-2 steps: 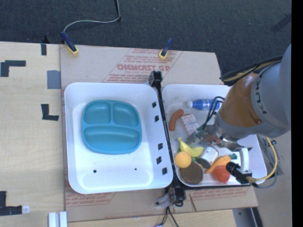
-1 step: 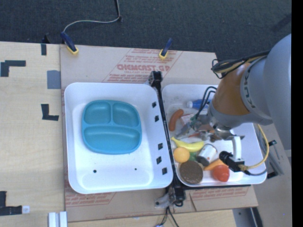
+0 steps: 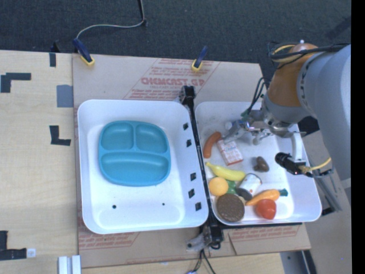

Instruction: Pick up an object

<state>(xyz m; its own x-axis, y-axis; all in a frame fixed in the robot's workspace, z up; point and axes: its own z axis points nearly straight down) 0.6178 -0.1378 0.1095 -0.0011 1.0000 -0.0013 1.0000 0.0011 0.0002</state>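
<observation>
My gripper (image 3: 244,128) hangs low over the back of the right bin (image 3: 308,201), on the grey arm with the orange band that reaches in from the right. Just below and left of it lies a small red-and-white carton (image 3: 230,151), with an orange-red sausage (image 3: 211,144) to the left. Farther forward are a banana (image 3: 225,172), an orange (image 3: 218,186), a brown round patty (image 3: 230,208), a white can (image 3: 250,182), a carrot (image 3: 263,196), a tomato (image 3: 266,209) and a small brown lump (image 3: 261,164). I see nothing held in the gripper.
The left bin (image 3: 91,210) holds a blue divided plate (image 3: 135,153). A black divider (image 3: 194,153) runs between the bins. Black cabling (image 3: 291,163) hangs from the wrist over the right bin's right side. Yellow clamps (image 3: 84,52) hold the cardboard at the back.
</observation>
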